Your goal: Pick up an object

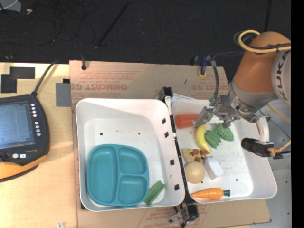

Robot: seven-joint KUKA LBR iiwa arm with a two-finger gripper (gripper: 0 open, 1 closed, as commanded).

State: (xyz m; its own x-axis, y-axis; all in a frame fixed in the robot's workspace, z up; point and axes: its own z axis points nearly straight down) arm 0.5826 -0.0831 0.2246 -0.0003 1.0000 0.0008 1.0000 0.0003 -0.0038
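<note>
1. Grey metal and an orange band mark the arm reaching in from the right, and its two-finger pincer hangs low over the far part of the right-hand shallow white plastic bin.
2. Whether the pincer is spread or closed I cannot tell; nothing is visibly clamped in it.
3. Directly below and just beside the pincer lies a curved yellow toy banana, its long axis running roughly from far to near, with a bumpy green toy vegetable touching its right side.
4. A flat orange-red block sits to the pincer's left against the bin's inner wall.
5. Nearer the camera lie a round beige ball, a small white block and an orange toy carrot with a green tip, all well apart from the pincer.
6. The left bin holds a teal divided plastic plate and a green stick-shaped piece.
7. Judged from this, the banana or the green vegetable is the likely target: the move calls for a short descent, with the grip set across the banana's long axis and not along it.
</note>
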